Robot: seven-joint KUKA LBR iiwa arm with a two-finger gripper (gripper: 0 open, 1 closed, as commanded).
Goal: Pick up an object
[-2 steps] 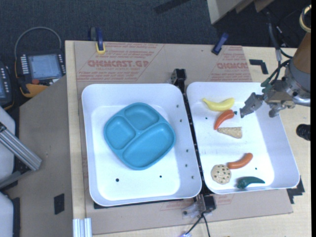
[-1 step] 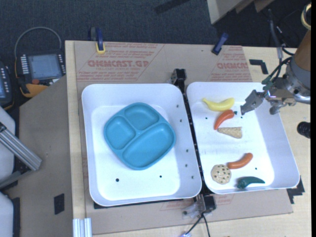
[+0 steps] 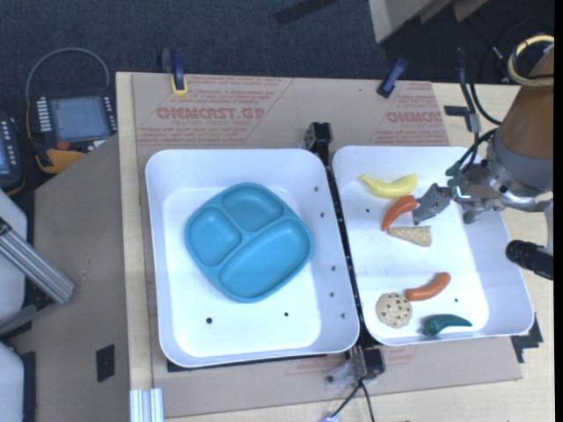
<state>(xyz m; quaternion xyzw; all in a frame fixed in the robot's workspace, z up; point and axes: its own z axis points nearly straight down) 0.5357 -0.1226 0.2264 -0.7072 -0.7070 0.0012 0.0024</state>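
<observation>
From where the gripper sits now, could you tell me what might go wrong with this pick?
The gripper hovers where a red pepper, a yellow banana and a tan wedge crowd together, so it may nudge or catch two at once. The pepper's slim, curved shape could slip out.

Smooth glossy plastic blue plate (image 3: 249, 253) in a matt white bin (image 3: 167, 236).

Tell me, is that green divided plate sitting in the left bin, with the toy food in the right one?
Not quite: the camera view shows the divided plate is blue, not green. It does sit in the left bin, and the toy food lies in the right bin.
</observation>
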